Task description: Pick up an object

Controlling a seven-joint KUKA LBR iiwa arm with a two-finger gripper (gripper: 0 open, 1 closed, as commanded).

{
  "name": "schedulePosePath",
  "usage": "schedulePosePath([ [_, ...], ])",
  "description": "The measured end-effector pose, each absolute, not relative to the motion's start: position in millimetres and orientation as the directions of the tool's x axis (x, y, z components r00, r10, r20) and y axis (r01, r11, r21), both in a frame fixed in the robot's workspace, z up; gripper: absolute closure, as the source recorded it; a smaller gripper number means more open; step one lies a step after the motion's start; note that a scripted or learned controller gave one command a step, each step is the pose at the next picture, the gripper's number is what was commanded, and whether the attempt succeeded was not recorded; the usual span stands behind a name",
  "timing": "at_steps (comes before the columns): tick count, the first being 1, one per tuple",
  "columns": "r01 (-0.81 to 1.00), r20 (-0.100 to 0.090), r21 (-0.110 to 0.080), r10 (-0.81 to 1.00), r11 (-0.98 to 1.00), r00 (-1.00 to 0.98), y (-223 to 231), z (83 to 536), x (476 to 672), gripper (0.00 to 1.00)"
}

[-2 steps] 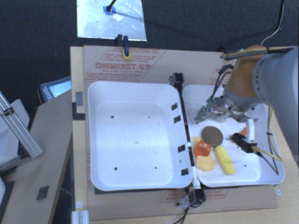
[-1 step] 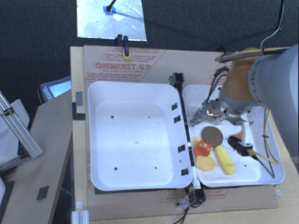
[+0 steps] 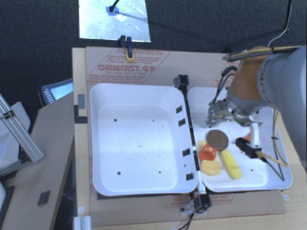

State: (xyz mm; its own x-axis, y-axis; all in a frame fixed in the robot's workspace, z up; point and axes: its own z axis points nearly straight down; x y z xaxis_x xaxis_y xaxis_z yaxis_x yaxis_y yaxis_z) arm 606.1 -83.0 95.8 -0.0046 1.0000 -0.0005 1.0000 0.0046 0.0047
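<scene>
The right bin holds several toy foods near its front left. A brown round disc lies beside a red piece. Below them sit a pale orange piece and a yellow corn cob. A small orange-red item peeks out beside a black part with a cable. My gripper hangs low over the bin's left side, just up and left of the brown disc. Nothing shows between it and the objects.
The left bin stands alongside, joined to the right one by a black clipped divider. The grey arm with its orange band covers the right bin's back right. Cables trail over the bin's right side.
</scene>
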Motion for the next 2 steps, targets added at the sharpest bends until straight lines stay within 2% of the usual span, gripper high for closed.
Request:
schedulePosePath([
  [1,1.000,-0.001,0.004,1.000,0.005,-0.005,-83,95,605.8,0.00],
  [2,1.000,-0.002,0.003,1.000,-0.002,0.002,-129,84,611.2,0.00],
])
